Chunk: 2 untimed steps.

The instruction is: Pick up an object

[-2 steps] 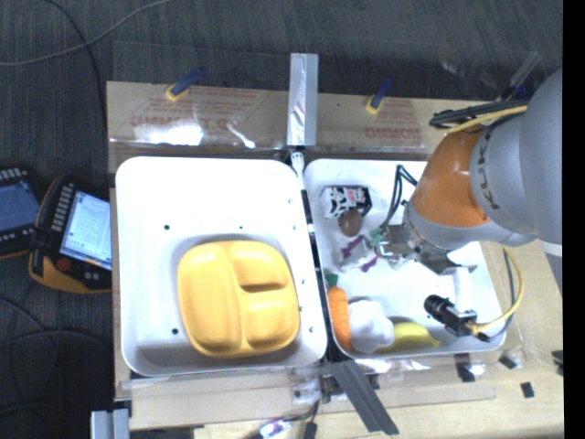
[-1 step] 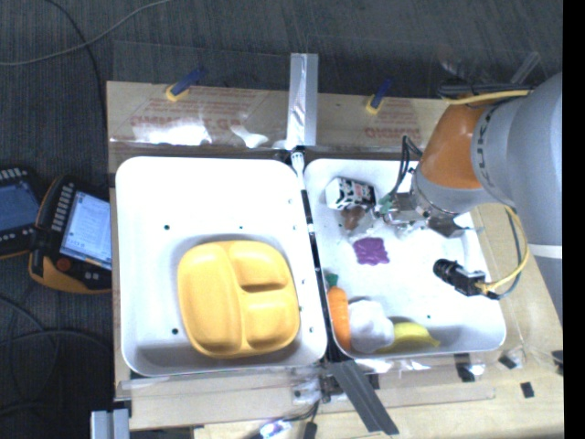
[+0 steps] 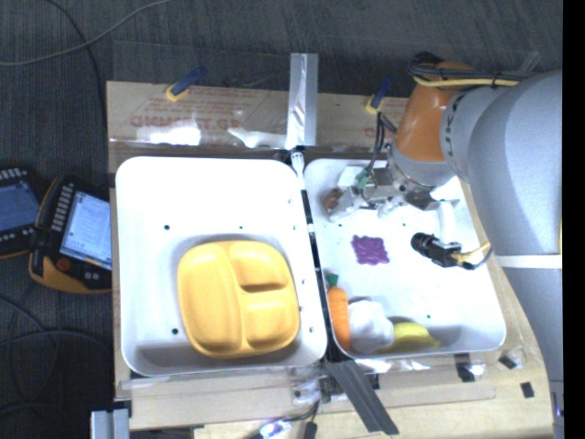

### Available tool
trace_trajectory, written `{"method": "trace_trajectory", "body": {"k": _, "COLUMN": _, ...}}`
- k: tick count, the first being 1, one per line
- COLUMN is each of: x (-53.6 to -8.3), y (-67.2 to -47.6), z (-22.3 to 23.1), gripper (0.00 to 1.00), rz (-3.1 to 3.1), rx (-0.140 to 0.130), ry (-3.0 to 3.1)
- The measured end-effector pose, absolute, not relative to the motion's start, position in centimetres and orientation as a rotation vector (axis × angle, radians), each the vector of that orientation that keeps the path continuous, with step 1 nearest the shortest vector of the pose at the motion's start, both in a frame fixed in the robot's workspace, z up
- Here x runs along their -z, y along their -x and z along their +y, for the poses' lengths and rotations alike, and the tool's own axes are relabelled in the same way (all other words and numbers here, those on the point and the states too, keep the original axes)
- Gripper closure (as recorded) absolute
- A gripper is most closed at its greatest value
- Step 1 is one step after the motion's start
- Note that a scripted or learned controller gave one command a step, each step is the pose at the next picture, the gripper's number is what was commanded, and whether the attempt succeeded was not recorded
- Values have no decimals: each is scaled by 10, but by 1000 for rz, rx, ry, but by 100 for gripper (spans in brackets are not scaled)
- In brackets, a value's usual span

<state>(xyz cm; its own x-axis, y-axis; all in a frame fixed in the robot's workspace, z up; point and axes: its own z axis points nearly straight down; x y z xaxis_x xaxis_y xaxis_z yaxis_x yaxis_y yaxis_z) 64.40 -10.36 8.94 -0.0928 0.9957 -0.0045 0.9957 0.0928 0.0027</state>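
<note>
Dark carpet surrounds the worktop (image 3: 210, 108) and its two bins. The gripper (image 3: 370, 190) is seen at one bin's (image 3: 498, 332) far end; its state cannot be told. The purple piece (image 3: 370, 250), flat and ragged-edged, lies alone mid-bin, near it: a straight-down approach, centred, is advised so nothing else is caught.

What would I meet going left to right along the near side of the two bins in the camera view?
yellow divided plate → orange carrot → white lump → yellow piece
</note>
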Motion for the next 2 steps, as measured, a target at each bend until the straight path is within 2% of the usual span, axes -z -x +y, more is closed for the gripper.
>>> {"method": "trace_trajectory", "body": {"k": 1, "x": -99, "y": -644, "z": -104, "gripper": 100, "rz": 2321, "rx": 8, "ry": -2112}}
{"method": "trace_trajectory", "body": {"k": 2, "x": -100, "y": -645, "z": -104, "gripper": 0, "rz": 2318, "rx": 6, "ry": -2109}}
